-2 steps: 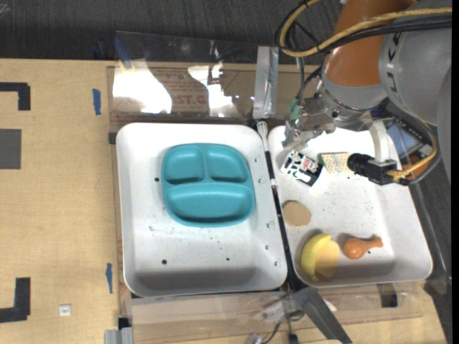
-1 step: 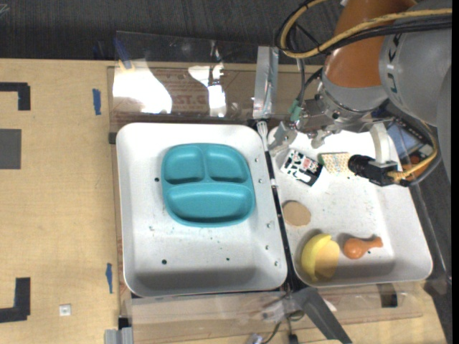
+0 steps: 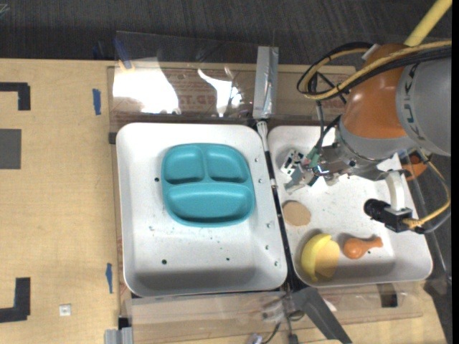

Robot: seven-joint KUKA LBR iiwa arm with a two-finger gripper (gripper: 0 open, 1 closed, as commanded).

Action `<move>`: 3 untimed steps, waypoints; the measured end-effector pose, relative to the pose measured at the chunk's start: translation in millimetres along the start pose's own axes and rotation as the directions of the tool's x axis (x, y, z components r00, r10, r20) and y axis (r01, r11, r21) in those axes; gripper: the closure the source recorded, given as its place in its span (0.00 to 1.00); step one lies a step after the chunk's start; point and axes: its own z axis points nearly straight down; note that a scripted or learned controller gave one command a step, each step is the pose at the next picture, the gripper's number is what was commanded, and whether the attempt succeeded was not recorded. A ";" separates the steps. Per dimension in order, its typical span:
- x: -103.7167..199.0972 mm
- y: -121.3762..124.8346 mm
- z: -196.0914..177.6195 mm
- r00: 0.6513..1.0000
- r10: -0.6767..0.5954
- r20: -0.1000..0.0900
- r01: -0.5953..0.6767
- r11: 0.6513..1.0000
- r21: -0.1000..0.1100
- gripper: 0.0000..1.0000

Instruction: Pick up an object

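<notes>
Jaws of the gripper point(image 3: 297, 172) hover low over the right bin's point(image 3: 419, 253) left part; whether they are apart I cannot tell. A teal divided plate point(image 3: 208, 183) fills the left bin point(image 3: 136, 213). Near the right bin's front lie a yellow fruit point(image 3: 319, 255), a tan disc point(image 3: 296, 212) and an orange piece point(image 3: 358, 246).

Teal divided plate point(image 3: 208, 183) sitting in the white left bin point(image 3: 136, 213), yellow toy point(image 3: 319, 256), orange toy point(image 3: 357, 246) and tan round piece point(image 3: 295, 212) lying in the white right bin point(image 3: 412, 253), tan tabletop point(image 3: 57, 213) showing blue tape marks point(image 3: 96, 100).
</notes>
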 end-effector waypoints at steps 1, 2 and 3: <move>-64.5 27.9 32.3 0.972 -0.236 0.003 0.236 0.972 -0.007 0.00; -70.6 -6.4 93.4 0.927 -0.376 0.006 0.376 0.927 -0.012 0.00; -69.6 -26.8 93.4 0.927 -0.375 0.007 0.375 0.927 -0.013 0.00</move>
